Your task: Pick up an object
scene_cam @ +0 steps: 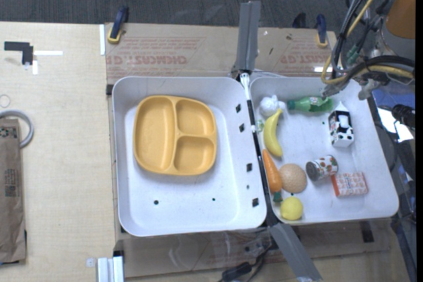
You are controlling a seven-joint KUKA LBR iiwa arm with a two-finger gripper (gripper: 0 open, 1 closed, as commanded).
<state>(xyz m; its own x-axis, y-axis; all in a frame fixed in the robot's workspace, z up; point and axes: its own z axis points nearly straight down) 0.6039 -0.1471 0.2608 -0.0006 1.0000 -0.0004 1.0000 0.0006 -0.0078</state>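
The right bin (377, 208) holds several small items. A green bottle (304, 104) lies near its back wall, and a black-and-white cow toy (341, 128) is to its right. A banana (273, 133), a carrot (271, 171), a brown round piece (292, 177) and a lemon (291, 209) lie along the left side. A small can (322, 168) and a red box (349, 184) sit toward the front right. A white crumpled item (268, 104) rests in the back left corner. My gripper (328, 90) hangs low at the right end of the green bottle, under a bundle of cables.
A yellow divided plate (175, 135) lies in the left bin (185, 218). A grey divider bar (248, 43) runs between the bins at the back. Blue clamps (119, 22) hold a cardboard sheet behind them. The arm and cables (370, 16) crowd the back right corner.
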